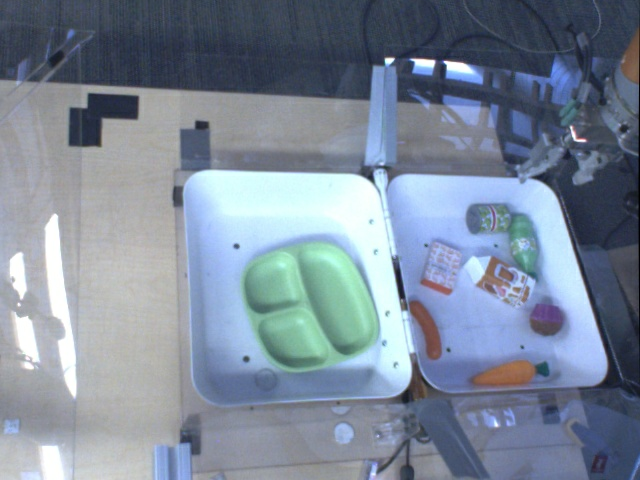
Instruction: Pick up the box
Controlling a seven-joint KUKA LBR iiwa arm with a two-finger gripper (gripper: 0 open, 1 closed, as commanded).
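- Camera view: the arm comes in at the upper right corner of the frame, with only its wrist end and a sliver of the orange band at the right edge in sight.
- The gripper (560,158) hangs above the far right corner of the right bin (590,298), just outside its rim, well apart from everything lying in the bin.
- Its fingers are a blur of pale and dark parts against the dark floor; how far they are spread cannot be told, and nothing can be seen between them.
- The box (442,267), white with an orange-red print, lies flat in the middle of the right bin, a little left of centre, untouched.
- Just right of it lies a small carton (503,279) in white and orange; its print is too small to read, as is the box's.
- Upper right in that bin are a can (488,218) on its side and a green bottle (523,243), close together; their labels are not legible.
- A sausage (426,328) lies along the bin's left wall, a carrot (510,372) near the lower rim, and a purple fruit (546,318) to the right.
- The left bin (210,268) holds a green divided tray (310,306).
- The worktop (100,268) on the left shows glare.
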